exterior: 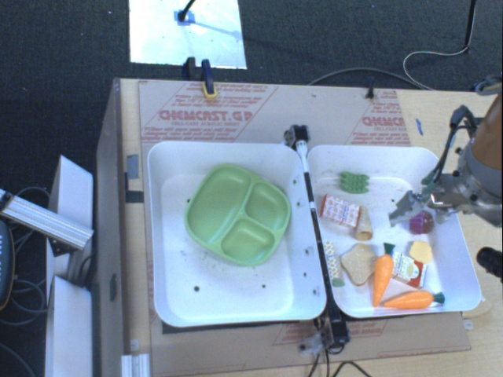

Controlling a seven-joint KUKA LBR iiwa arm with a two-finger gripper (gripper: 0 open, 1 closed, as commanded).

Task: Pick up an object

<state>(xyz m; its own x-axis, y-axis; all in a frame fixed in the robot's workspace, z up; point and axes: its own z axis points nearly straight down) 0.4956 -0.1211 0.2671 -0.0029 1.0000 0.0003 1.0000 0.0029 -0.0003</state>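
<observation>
The right bin [393, 167] holds several toy foods. Among them are a purple piece [422, 224], a yellow wedge [422, 250], a small printed packet [407, 268], two carrots [381, 278] [410, 299], a bread slice [358, 263], a beige cone [364, 225], a red-and-white packet [340, 210] and a green piece [354, 181]. My gripper [423, 210] hangs low over the bin's right side, directly above the purple piece. It is open, one finger [405, 207] reaching left of the piece. Nothing is lifted.
A green divided plate [238, 214] lies in the left bin [169, 289]. A black divider rail [312, 218] runs between the bins. The grey arm [483, 159] comes in over the right rim. Cables trail across the bench at the back.
</observation>
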